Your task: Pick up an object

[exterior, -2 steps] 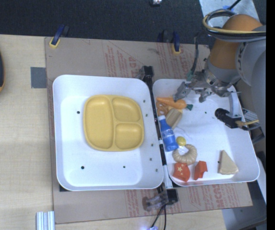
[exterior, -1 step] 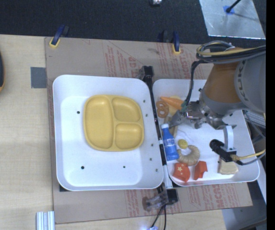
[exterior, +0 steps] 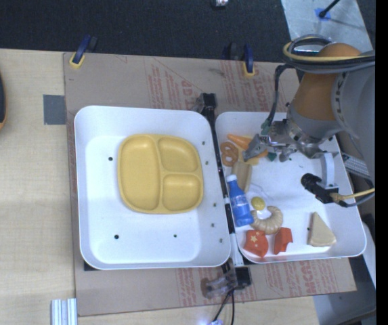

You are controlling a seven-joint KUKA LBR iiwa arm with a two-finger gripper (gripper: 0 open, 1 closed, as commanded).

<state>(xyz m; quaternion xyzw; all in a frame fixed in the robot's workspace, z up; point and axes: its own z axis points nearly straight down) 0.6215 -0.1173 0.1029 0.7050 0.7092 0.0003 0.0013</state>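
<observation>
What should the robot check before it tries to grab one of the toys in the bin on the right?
1. Gripper is over the right bin: ok.
2. Something to grab lies near it: ok, the orange pieces sit at the bin's upper left.
3. Fingers open wide enough: cannot tell.
4. Gripper already holding something: cannot tell.
5. Blue bottle has room around it: not ok, it lies against the bin's left wall.
6. Yellow tray is out of the way: ok, it is in the left bin.

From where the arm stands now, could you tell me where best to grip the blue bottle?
Probably across the middle of the blue bottle, coming from straight above. It lies flat along the right bin's left wall, so its narrow sides give the pincer the best purchase.
</observation>
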